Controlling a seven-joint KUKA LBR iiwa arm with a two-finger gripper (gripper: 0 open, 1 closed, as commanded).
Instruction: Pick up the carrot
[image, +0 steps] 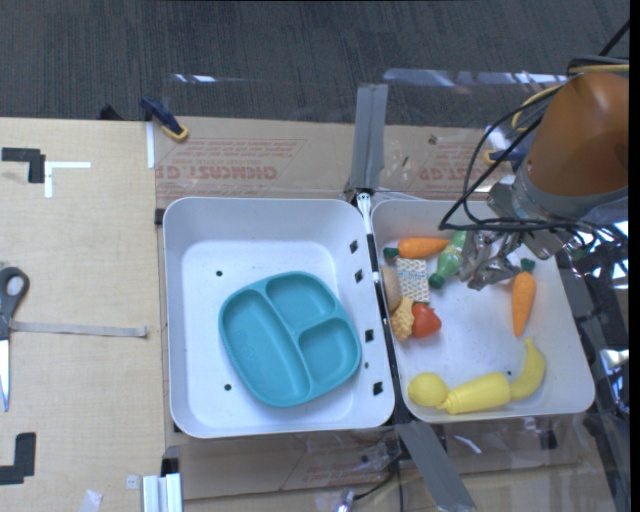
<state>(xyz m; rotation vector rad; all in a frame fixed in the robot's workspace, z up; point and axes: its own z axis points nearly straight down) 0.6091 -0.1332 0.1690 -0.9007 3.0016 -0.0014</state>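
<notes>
Scissors (8, 330) lie at the bench's left edge, partly cut off. The left bin (180, 300) carries a teal tray (290, 338) with three compartments, tilted and sitting near the bin's middle. In the right bin (560, 400), hard against its left wall, a patterned packet (411, 278) stands over a waffle-like piece (403, 320) and a red tomato (427, 320). Toward the bin's back edge lies a carrot (423, 246), on its side, next to a green bottle (450, 258). Along the front edge rest a lemon (426, 388), touching a yellow corn-like piece (480, 391), and a banana (531, 369) curving up beside that. A second carrot (522, 301) lies lengthwise near the right wall, leafy end toward the back. The gripper (490, 262) hangs over the bin's back area between the bottle and this carrot, just beside its leafy end; whether its fingers are apart or together cannot be told. The orange-banded arm (585, 130) rises over the back right corner.
</notes>
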